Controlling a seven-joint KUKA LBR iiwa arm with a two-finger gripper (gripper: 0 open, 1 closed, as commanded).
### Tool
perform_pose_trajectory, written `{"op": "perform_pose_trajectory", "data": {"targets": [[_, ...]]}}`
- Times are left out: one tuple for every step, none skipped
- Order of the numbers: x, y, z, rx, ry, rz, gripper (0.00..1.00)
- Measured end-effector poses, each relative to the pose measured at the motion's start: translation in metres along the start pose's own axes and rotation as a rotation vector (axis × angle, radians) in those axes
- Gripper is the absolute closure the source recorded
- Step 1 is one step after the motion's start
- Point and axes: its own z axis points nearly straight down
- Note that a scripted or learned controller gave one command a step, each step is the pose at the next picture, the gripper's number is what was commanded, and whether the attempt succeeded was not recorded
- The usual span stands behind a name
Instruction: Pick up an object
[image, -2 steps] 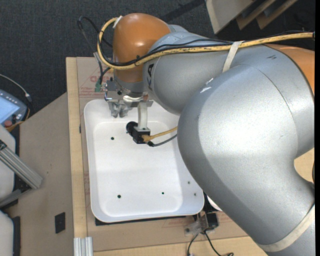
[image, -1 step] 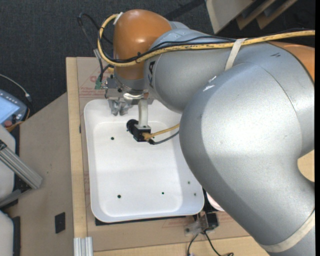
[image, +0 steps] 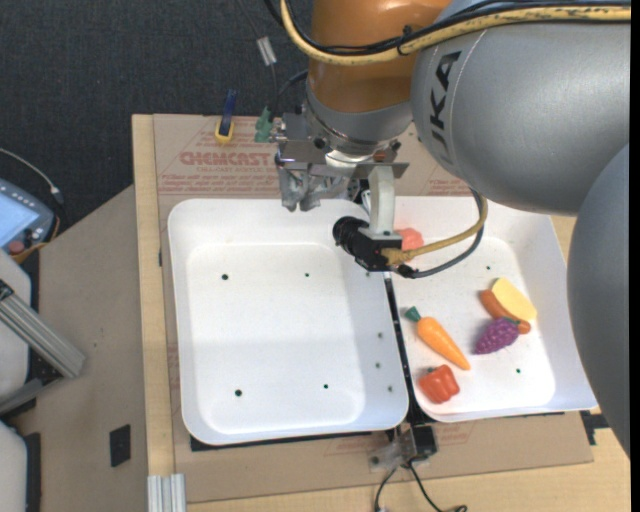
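Note:
My gripper (image: 338, 203) hangs over the far edge of the bins, near the divider between them. It is open, with nothing between its fingers. The right bin (image: 545, 262) holds a carrot (image: 440, 341), a red pepper (image: 438, 383), a bunch of purple grapes (image: 497, 335) and an orange-yellow wedge (image: 510, 299). A pink-red object (image: 411, 240) lies just right of the gripper, partly hidden behind a finger and a black cable fitting. All these objects rest on the bin floor, apart from the gripper.
The left bin (image: 200, 300) shows a bare white floor with small black dots. A cable (image: 455, 250) loops from the wrist over the right bin's far side. Clamps (image: 226, 128) sit on the cardboard behind the bins. The arm's large body covers the upper right.

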Motion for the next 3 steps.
{"op": "perform_pose_trajectory", "data": {"targets": [[0.033,-0.044,-0.006,0.011,-0.002,-0.006,1.00],[0.036,-0.003,0.012,0.004,-0.003,-0.001,1.00],[0.036,0.062,-0.119,-0.010,0.002,-0.003,1.00]]}}
